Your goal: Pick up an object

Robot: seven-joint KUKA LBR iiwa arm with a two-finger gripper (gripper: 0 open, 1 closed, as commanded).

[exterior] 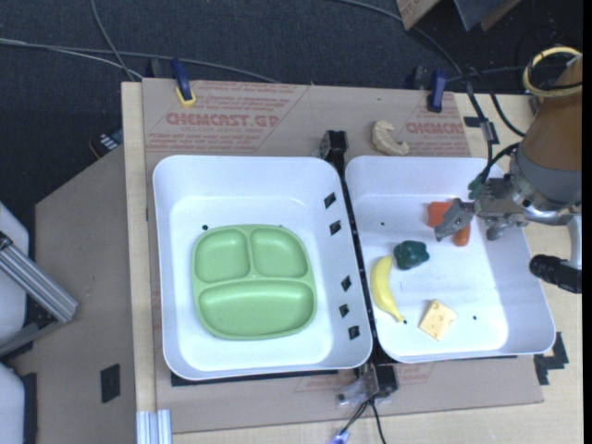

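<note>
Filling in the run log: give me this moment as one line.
arm: over right bin | gripper: at orange object, grasp unclear | banana, green object, yellow block: loose | left bin: green tray

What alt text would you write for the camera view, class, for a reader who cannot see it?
A grey robot arm reaches from the right over the right white bin, its gripper at an orange object. A dark green object, a banana and a yellow wedge also lie in that bin. The left white bin holds a green divided tray.
</note>
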